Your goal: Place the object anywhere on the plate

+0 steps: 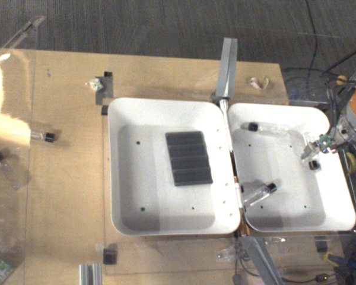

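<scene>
Currently, your pincer hangs at the right bin's right edge, grip state unreadable, clear vials below, dark plate mid-left bin; slippery vials risk a missed grasp.

A dark ribbed plate (rectangular, slightly tilted) lies flat in the left bin.

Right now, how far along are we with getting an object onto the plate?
Nothing looks done: the dark ribbed plate in the left bin bears nothing. Two clear vials lie in the right bin, one near the top, one near the lower left. The gripper is low at that bin's right side; I can't tell if it holds anything. Picking and placing both remain.
</scene>
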Available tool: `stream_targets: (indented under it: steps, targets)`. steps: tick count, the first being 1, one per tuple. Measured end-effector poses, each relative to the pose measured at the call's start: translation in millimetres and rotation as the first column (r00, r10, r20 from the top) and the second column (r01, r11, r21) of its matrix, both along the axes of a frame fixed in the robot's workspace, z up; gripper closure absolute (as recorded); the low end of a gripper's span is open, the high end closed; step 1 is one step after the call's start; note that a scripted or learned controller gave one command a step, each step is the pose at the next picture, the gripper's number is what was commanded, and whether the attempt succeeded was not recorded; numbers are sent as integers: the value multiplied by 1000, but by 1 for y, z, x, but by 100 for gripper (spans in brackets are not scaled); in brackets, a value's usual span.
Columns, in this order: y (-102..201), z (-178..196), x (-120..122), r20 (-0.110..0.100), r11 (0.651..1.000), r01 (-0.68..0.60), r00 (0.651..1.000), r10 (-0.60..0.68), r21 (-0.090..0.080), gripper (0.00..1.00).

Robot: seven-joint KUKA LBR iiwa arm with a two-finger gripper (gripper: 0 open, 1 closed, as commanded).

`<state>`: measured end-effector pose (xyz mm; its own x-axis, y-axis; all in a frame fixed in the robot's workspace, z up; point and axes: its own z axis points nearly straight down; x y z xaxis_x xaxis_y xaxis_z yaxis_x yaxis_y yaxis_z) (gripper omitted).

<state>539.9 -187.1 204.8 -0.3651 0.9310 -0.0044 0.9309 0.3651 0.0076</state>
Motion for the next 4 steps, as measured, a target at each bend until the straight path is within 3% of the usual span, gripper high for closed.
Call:
stream_targets:
  steps: [1,2,3,4]
  targets:
    - [77,10,28,-2,999,36,999,-36,1,100]
    - [148,-9,76,-3,1000,28,1000,-28,2,100]
    - [238,6,52,-2,998,70,998,-70,4,100]
    - [277,-21,-24,-7,963,268,963,-268,4,100]
